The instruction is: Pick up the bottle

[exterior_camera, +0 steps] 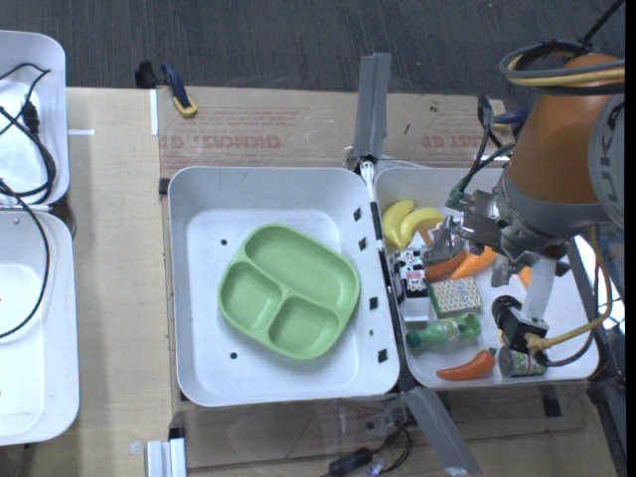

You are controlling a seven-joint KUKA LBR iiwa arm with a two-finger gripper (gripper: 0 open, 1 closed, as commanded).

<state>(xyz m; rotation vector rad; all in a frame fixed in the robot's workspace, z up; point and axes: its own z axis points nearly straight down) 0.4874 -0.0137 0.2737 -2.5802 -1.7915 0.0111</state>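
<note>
Gripper (447, 235) low over right bin (429, 378), among the clutter at its far end. Open or closed: can't tell, tip lost against objs behind it. Nothing visibly held.

Bottle (444, 332), green, lying on its side, well toward the near edge from the gripper, cap end pointing away from the arm side. Not touched. Lying flat likely because dumped in w/ the rest, so probably best gripped across the body, not at the neck.

Between gripper and bottle: patterned box (455, 296), just beside the bottle on its far side. Right under or next to the gripper: orange carrot-like piece (463, 263). Banana (405, 223) beside the gripper on the side away from the arm. Beyond the bottle, nearer still to the front: another orange piece (467, 366) and a can (521, 362), both close to it. Tight packing, so risk of nudging the box or grabbing the wrong obj.

Judgement: approach stage, gripper not yet over target; needs to shift toward the front edge, then descend.

Left bin (181, 266), well away from the gripper past the divider, holding a green tray (288, 291) w/ three compartments.

Bins on a brown cardboard-covered bench (268, 137). Clamp (177, 89) at the far edge. White tubs (30, 386) w/ black cables far off on the left. Dark carpet (248, 18) behind.
</note>
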